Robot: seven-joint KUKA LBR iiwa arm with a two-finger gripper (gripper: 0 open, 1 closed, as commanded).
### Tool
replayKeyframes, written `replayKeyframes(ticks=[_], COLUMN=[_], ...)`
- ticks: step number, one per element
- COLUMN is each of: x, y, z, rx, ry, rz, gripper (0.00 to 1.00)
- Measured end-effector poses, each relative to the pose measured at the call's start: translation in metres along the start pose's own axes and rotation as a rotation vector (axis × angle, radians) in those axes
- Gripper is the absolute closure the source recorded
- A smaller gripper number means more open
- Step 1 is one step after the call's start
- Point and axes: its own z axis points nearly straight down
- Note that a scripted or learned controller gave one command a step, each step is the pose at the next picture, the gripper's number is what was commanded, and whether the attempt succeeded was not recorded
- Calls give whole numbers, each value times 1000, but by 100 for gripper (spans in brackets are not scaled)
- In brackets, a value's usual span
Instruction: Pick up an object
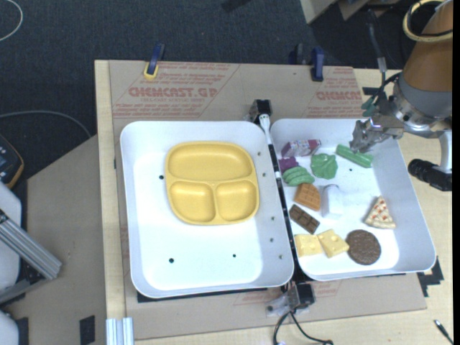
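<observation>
Nearest me, right bin (417, 254) front edge: two cheese cubes (323, 244) side by side, brown round cookie (364, 246) just right of them. Behind those, a dark chocolate bar (303, 219), a waffle piece (307, 195), and a pizza slice (380, 213) off toward the right wall. Left bin (144, 214) held a yellow three-section plate (212, 181). Further back in the right bin: green leafy pieces (324, 165), purple-wrapped item (300, 148). Farthest, the gripper (364, 140) sat low over a green stick (354, 155) near the bin's back right corner, touching or just above it. Couldn't tell whether the gripper had it.
</observation>
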Motion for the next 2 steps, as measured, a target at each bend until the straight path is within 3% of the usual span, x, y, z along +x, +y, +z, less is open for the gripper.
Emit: replayKeyframes(ticks=[2], x=[91], y=[-62], z=[-2], rx=[0], ry=[-1], rz=[1], gripper=[100])
